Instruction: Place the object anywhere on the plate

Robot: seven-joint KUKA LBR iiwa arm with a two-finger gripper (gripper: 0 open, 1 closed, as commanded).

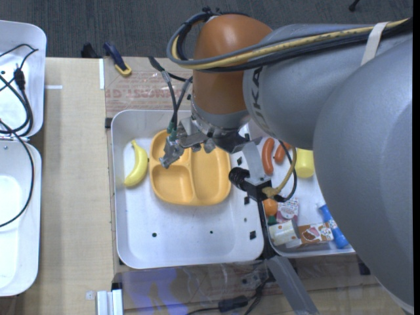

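The gripper (172, 151) hangs over the upper-left compartment of the yellow divided plate (197, 182), which lies in the left white bin (177, 245) on the desk. The fingers point down toward the plate, but from this slanted view it cannot be told how far apart they stand, and nothing can be made out between them — treat the grasp as unconfirmed. A banana (136, 165) lies just left of the fingers, outside the plate and close against its left rim; it is the most likely task object, though this is a judgement. To the right of the fingers, beyond the arm's wrist, the second bin (315, 248) carries sausages (268, 156), a lemon-yellow item (304, 163) and small packets (302, 233). Risks from here: a descent onto the plate with nothing held would complete nothing; a sideways reach for the banana could nudge the plate or push the fruit against the bin wall — the curved shape may roll out of a pinch.
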